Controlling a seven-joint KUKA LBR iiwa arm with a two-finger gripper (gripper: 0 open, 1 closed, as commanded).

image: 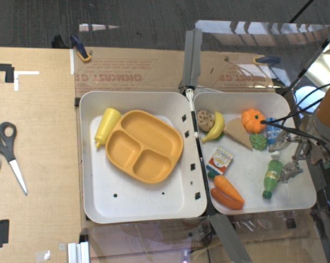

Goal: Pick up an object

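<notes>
Many toys crowd the right bin; the gripper sits beside a green bottle, jaws hard to make out.

Scissors — left, on bench

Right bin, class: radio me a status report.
Pincer low at the right bin edge, nothing seen held. Green bottle beside it. Carrot, banana nearby.

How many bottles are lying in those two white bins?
2. A yellow bottle lies in the left bin, against the orange divided plate. A green bottle lies in the right bin, close to the claw. None seems hidden.
</notes>
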